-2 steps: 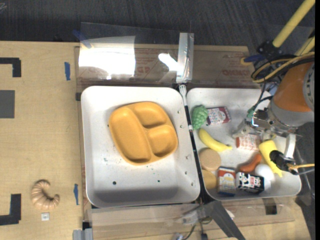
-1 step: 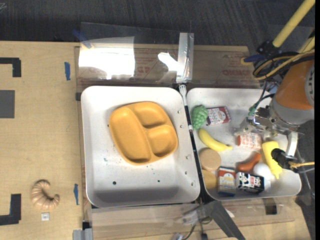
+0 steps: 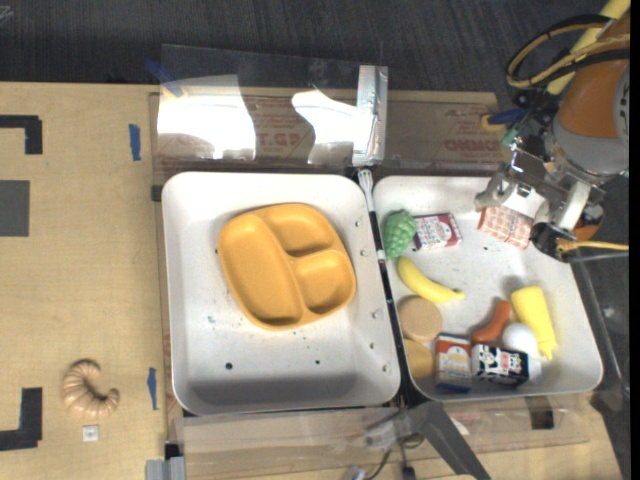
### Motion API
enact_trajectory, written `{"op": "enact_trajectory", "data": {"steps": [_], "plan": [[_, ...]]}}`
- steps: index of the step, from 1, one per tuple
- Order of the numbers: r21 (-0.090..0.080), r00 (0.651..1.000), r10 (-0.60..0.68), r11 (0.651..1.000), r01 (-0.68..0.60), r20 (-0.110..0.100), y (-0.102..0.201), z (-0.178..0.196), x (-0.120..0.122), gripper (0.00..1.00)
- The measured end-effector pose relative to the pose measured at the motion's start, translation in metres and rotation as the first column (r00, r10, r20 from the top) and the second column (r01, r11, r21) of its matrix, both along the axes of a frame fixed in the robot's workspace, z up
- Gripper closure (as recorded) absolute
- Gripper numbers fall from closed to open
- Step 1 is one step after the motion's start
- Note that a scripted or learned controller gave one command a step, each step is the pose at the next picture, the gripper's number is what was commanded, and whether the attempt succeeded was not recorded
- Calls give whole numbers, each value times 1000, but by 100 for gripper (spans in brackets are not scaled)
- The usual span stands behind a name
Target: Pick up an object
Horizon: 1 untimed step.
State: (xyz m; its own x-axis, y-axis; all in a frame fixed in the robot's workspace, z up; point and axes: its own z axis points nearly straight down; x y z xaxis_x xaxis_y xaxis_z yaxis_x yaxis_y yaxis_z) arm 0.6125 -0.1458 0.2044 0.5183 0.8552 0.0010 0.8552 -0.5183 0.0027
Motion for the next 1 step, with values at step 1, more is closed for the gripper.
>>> {"op": "enact_trajectory", "data": {"steps": [1], "plan": [[1,995,104,995,-104,-4,-8,25,-26,100]]}}
